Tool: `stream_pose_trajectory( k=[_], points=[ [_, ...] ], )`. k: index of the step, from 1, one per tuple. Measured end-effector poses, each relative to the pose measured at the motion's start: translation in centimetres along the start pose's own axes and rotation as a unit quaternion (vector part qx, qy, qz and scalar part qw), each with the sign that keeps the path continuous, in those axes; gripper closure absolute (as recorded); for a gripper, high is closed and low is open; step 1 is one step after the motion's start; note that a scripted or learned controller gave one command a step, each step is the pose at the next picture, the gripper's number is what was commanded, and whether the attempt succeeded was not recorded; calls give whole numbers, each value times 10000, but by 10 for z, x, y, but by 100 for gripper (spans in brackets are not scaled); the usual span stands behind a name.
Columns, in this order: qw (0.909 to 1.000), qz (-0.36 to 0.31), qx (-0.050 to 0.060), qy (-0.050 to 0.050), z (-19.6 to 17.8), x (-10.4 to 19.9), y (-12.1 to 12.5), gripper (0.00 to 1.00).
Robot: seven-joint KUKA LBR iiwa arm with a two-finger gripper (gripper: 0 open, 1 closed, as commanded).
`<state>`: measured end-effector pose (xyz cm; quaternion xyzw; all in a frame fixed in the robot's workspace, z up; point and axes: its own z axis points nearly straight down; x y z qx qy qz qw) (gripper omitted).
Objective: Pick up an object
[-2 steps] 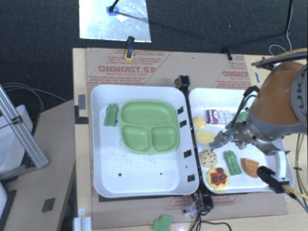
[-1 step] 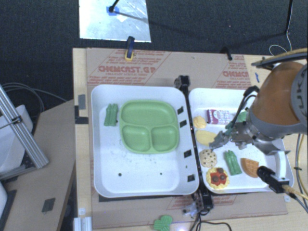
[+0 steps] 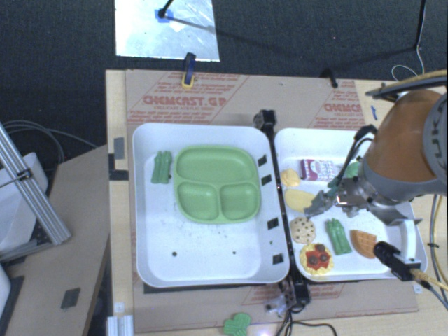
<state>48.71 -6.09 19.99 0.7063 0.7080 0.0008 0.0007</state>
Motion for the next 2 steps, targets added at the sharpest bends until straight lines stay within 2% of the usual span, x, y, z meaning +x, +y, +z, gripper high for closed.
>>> stream_pose_trajectory(
  k=[1, 2],
  points=[
    [10000, -20, -14, 0, -11, 0, 1, 100],
    [10000, -16, -11, 2, -10, 0, 1, 0]
  ],
)
